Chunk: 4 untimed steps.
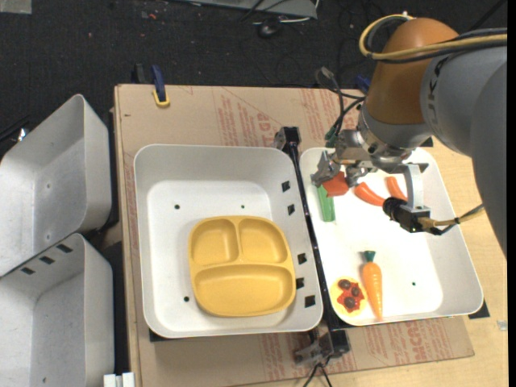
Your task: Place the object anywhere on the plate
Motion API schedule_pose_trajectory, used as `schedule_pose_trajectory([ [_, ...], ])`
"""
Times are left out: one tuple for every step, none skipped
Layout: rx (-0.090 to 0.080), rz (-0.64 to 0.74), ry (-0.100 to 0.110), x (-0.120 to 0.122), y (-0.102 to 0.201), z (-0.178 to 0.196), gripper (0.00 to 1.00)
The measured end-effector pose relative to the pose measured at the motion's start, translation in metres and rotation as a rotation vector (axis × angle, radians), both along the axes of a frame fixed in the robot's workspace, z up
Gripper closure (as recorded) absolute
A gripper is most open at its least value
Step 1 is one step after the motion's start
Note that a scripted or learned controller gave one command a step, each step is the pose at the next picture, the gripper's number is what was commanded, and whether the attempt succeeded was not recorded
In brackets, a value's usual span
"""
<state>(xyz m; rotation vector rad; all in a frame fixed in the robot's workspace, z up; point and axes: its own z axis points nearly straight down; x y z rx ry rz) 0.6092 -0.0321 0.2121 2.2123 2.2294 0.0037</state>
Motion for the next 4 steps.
schedule_pose_trajectory([
  [0.0, 0.001, 0.001, 0.004, 0.056, -0.002, 1.0],
  [0.0, 0.0, 0.002, -0.002, 0.113, -0.002, 1.0],
  [0.001, 0.0, 0.001, -0.004, 0.159, 0.01, 1.0],
  [-0.001, -0.005, 0.003, -0.007, 0.162, 0.01, 1.0],
])
